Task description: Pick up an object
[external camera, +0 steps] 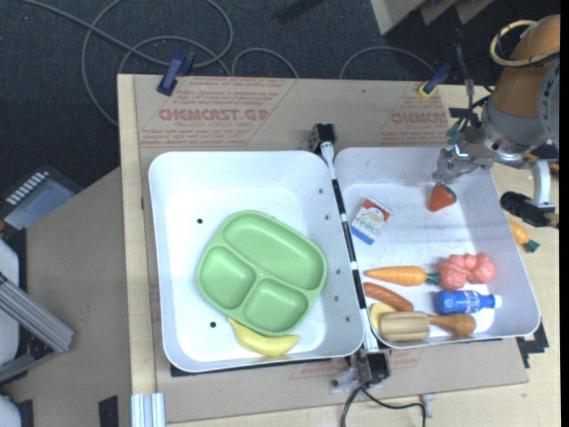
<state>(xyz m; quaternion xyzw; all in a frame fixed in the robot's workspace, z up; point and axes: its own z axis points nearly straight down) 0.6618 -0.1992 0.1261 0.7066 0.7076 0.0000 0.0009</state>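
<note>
My gripper hangs over the far right part of the right bin. A red strawberry with a green top sits directly under its tip, touching or nearly touching it. Whether the strawberry is gripped or lying on the bin floor cannot be told from this angle. Nearer in the same bin lie a small white, blue and orange box, an orange carrot, a pink lumpy toy, a blue bottle and a tan wooden piece.
The left bin holds a green divided plate and a yellow banana at its near edge. A black divider rail runs between the bins. An orange item lies just outside the right rim.
</note>
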